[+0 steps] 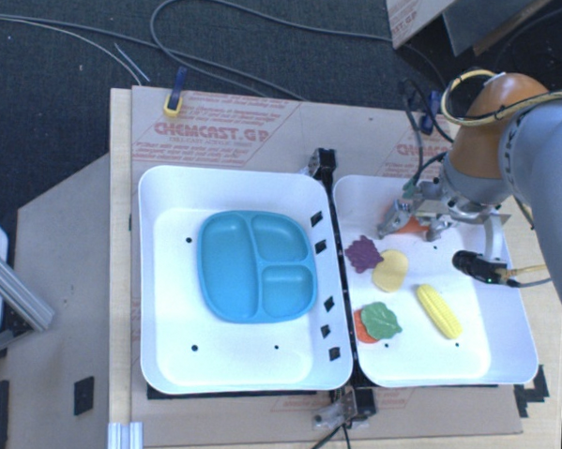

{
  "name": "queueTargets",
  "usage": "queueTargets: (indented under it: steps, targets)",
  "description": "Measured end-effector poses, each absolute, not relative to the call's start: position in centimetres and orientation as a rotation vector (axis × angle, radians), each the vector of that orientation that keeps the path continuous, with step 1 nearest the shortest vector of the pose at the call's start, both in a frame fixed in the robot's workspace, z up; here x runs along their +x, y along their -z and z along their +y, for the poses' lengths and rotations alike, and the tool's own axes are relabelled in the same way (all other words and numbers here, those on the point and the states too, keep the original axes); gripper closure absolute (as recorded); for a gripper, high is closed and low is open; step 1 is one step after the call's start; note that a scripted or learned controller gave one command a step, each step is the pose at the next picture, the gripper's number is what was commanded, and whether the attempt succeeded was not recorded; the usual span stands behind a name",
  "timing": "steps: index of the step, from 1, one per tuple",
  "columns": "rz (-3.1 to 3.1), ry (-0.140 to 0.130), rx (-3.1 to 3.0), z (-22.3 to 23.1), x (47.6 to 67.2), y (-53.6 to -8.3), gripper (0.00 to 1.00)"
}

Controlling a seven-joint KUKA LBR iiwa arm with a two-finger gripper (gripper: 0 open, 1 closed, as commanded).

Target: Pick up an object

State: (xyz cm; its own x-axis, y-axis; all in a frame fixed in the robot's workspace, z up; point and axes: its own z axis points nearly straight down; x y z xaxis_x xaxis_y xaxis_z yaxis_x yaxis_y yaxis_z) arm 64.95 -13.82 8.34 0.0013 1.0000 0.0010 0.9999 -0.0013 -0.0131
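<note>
right bin (499, 357): tool (415, 219) low over orange item (411, 226), grip unclear.

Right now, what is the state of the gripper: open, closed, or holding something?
Gripper: cannot be told; it is low in the right bin, beside an orange object.

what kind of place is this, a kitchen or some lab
Most likely a robotics lab bench, not a kitchen: two white bins sit on a taped-down board, toy food such as a plastic corn cob lies in one, and loose cables trail over the carpet behind.
</note>
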Motion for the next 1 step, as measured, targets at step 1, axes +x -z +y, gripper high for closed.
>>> queueTargets:
  steps: [1]
  targets:
    - [-2.202,-0.022,-2.206,-13.71,64.69,-9.39,1.0]
